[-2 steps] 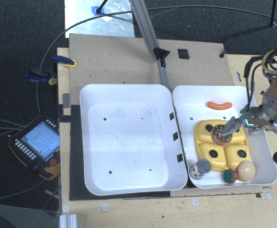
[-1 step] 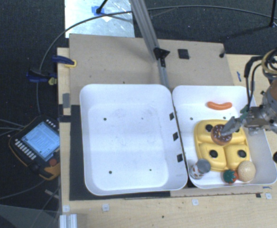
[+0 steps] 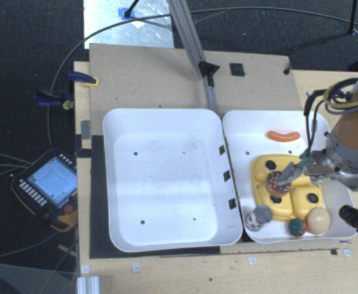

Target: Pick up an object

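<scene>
The right bin point(image 3: 240, 133) holds a large yellow plastic piece point(image 3: 289, 202) with dark holes. Near the bin's far wall lies an orange sausage-shaped object point(image 3: 283, 136). Along the near wall sit a small grey object point(image 3: 262, 214), a green ball point(image 3: 297, 227) and a beige egg-shaped object point(image 3: 317, 220). My gripper point(image 3: 279, 181) reaches in from the right and hangs low over the left part of the yellow piece, its tip beside a dark round spot. The arm's wrist covers the right side of the bin.
The left bin point(image 3: 114, 164) stands beside the right one, with dark clips along the shared wall. A slanted grey pole point(image 3: 188, 29) ends at the bench's back edge. A teach pendant point(image 3: 47, 185) and cables lie on the floor at the left.
</scene>
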`<action>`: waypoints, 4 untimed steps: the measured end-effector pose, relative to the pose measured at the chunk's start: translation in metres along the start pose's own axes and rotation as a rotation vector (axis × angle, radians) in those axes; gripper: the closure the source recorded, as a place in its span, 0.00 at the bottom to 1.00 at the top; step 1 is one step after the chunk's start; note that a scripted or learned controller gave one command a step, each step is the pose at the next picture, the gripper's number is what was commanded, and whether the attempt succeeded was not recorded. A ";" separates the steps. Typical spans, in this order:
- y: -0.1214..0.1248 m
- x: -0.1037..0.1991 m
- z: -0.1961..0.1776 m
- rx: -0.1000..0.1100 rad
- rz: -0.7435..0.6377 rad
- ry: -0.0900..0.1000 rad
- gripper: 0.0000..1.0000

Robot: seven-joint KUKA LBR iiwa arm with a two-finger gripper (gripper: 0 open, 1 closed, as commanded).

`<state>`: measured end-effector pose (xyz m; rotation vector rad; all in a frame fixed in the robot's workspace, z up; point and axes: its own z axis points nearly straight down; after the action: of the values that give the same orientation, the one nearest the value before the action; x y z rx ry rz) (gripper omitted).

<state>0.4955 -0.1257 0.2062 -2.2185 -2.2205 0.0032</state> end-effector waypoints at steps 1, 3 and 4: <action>0.004 0.005 0.044 -0.001 -0.001 0.001 0.00; 0.012 0.011 0.085 -0.019 -0.011 0.013 1.00; 0.018 0.002 0.027 -0.011 -0.004 -0.002 1.00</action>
<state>0.5136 -0.1236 0.1795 -2.2212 -2.2312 -0.0064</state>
